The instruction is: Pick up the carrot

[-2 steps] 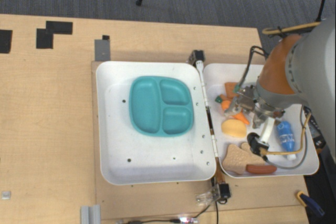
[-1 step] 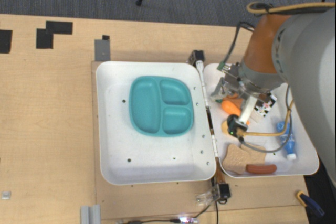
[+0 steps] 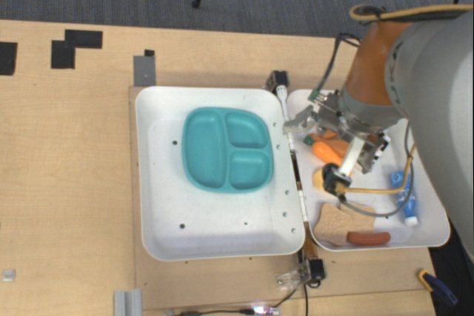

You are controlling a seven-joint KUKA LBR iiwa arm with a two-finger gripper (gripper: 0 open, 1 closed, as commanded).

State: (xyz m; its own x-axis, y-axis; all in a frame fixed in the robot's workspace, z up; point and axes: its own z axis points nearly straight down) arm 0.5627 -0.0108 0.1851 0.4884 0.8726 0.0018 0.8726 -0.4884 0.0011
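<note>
Short, smooth orange carrot (image 3: pixel 328 151), right bin (image 3: pixel 431 224)

Bright, even light; soft focus.

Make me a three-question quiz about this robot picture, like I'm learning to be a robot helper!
1. True or false: the teal plate lies in the left-hand bin of the view.
2. Where is the carrot? A. on the teal plate. B. in the right-hand bin. C. on the wooden bench outside both bins.
3. Fill in the blank: the reddish sausage lies right next to a slice of ____.

Key: 1 true; 2 B; 3 bread.
</note>
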